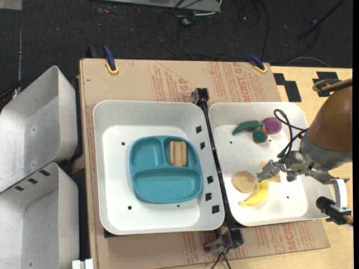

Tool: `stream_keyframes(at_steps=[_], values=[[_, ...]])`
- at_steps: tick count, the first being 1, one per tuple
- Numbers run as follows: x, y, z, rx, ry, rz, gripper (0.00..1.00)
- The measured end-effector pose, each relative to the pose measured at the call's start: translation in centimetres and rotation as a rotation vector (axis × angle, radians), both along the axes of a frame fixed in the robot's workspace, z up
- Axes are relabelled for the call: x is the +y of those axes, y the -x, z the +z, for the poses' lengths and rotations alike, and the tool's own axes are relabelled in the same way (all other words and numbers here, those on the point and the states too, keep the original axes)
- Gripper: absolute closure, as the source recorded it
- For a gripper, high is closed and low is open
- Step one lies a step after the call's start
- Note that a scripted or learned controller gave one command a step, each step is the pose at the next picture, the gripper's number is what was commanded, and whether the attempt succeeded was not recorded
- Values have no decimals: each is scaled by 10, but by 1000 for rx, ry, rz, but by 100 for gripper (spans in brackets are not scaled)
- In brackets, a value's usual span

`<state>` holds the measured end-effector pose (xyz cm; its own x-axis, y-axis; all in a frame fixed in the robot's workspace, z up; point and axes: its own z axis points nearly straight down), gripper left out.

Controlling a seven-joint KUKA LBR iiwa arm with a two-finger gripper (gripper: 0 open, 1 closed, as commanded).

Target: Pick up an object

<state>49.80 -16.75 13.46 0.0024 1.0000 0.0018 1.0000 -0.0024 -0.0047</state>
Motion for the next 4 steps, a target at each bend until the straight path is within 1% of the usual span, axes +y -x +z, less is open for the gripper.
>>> stream_keyframes(at_steps=[1, 2, 3, 4], values=[[0, -1, -42, -5, 1, -1, 0], [0, -1, -31, -8, 3, -1, 100], [4, 4, 14, -8, 3, 4, 100], [3, 3, 56, -9, 4, 5, 100]])
